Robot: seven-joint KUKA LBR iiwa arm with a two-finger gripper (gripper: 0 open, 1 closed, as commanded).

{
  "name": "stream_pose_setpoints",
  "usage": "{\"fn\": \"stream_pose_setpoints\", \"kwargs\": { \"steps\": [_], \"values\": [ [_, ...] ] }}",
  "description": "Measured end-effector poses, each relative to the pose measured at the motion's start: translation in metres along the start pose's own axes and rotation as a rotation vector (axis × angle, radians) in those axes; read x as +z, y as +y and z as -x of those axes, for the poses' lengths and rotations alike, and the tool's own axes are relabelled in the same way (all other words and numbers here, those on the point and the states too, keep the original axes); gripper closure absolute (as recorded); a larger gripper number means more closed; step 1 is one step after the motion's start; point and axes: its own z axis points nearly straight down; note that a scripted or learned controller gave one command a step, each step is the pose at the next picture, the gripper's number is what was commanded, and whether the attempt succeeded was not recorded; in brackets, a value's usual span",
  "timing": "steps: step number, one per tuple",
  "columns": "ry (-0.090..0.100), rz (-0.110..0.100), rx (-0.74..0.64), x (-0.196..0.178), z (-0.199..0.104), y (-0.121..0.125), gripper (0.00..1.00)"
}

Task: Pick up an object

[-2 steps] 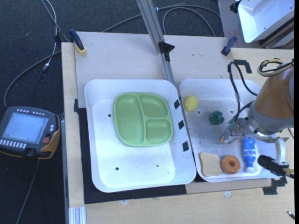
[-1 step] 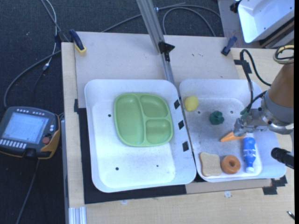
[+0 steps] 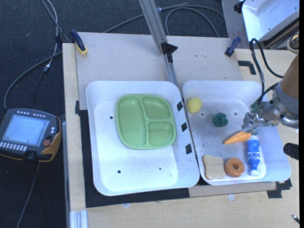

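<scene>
In the right bin (image 3: 209,91) lie a yellow ball (image 3: 194,105), a dark green lump (image 3: 220,120), an orange carrot (image 3: 237,137), a blue and white bottle (image 3: 253,156), a brown doughnut (image 3: 234,167) and a slice of bread (image 3: 214,167). My gripper (image 3: 253,124) hangs at the bin's right side, just above the carrot's right end and the bottle's top. Nothing shows between its fingers.
The left bin (image 3: 102,175) holds a green divided plate (image 3: 145,121). A metal pole (image 3: 154,18) slants down to the seam between the bins. A teach pendant (image 3: 27,135) sits left of the bench. Blue clamps (image 3: 79,42) hold the board's far corners.
</scene>
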Motion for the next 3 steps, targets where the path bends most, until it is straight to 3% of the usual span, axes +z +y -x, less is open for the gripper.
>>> {"fn": "stream_pose_setpoints", "kwargs": {
  "steps": [1, 3],
  "values": [
    [0.0, -0.001, 0.001, -0.031, 0.0, 0.002, 1.0],
    [0.003, -0.007, -0.005, -0.02, -0.102, 0.044, 1.0]
  ]
}}
